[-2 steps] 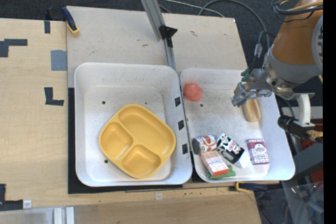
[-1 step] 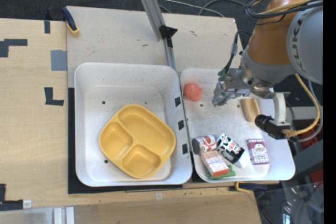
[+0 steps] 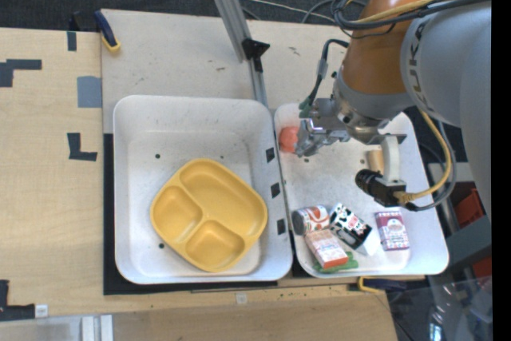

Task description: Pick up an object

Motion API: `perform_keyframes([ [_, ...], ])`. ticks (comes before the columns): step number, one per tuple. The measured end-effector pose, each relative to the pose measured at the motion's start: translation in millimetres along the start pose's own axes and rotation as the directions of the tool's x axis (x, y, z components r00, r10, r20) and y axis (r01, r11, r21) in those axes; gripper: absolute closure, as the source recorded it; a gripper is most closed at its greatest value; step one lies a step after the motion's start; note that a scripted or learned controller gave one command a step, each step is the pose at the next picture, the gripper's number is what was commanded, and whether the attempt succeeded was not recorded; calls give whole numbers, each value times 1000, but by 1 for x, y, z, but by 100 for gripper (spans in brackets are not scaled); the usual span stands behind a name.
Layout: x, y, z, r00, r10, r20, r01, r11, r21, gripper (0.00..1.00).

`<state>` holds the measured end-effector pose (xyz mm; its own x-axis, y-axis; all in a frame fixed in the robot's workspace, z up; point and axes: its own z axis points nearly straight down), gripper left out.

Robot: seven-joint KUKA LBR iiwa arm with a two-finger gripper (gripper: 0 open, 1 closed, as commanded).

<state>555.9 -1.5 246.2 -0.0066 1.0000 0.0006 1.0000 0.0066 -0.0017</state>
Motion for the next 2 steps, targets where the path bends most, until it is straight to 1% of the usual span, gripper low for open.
perform_keyframes([
  [1,49,25,-4,1000,-1,-1,1,1000,-1,100],
  [2,92,38,4,1000,1,0,-1,1000,0,100],
])
